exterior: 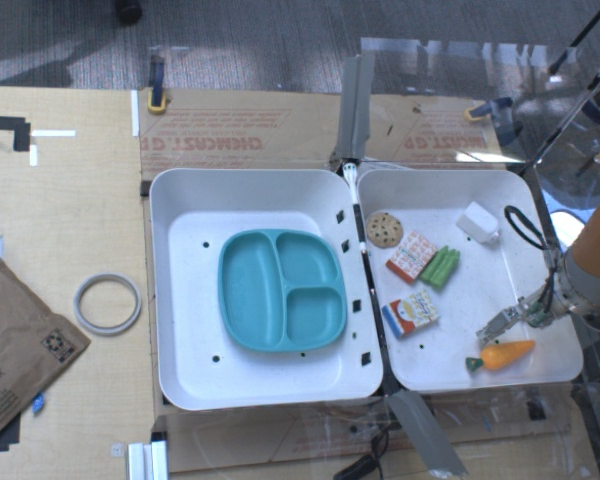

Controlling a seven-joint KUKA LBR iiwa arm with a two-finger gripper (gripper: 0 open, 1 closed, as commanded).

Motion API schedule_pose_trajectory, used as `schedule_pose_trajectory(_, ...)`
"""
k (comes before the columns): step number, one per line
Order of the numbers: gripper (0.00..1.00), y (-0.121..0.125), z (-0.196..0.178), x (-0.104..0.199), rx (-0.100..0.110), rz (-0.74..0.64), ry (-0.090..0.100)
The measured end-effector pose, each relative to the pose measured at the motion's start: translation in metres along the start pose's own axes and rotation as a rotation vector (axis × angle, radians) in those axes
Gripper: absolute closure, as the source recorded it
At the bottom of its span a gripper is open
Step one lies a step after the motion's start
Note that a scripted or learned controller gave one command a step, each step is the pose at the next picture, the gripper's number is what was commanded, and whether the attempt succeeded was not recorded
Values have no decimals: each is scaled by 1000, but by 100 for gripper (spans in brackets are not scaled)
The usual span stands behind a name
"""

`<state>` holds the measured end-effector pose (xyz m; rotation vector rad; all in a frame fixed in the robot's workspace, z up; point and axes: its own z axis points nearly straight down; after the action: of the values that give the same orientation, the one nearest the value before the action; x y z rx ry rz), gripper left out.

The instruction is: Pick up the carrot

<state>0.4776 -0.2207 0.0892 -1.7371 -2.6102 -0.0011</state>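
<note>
Bins: 2 white bins side by side on the counter (70,198), left bin (180,268) and right bin (450,368).
Left bin: 1 teal divided plate (280,290).
Right bin: 1 carrot (504,354), 1 cookie (383,229), 2 small printed boxes (411,256) (411,313), 1 green vegetable (440,267), 1 white block (478,222).
Carrot: near the right bin's front right corner, lying flat.
Tool (504,320): fingers spread, holding nothing, just above the carrot.
Counter: 1 tape ring (107,302), 1 cardboard box (15,348).
</note>
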Motion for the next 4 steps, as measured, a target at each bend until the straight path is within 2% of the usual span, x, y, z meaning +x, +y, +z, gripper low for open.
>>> schedule_pose_trajectory(1, 0, 8, -1, 6, -7, 475, 9)
schedule_pose_trajectory(2, 100, 5, -7, 4, -1, 475, 5)
schedule_pose_trajectory(3, 0, 7, -6, 6, 0, 472, 11)
schedule_pose_trajectory(4, 0, 40, -1, -2, 4, 667, 14)
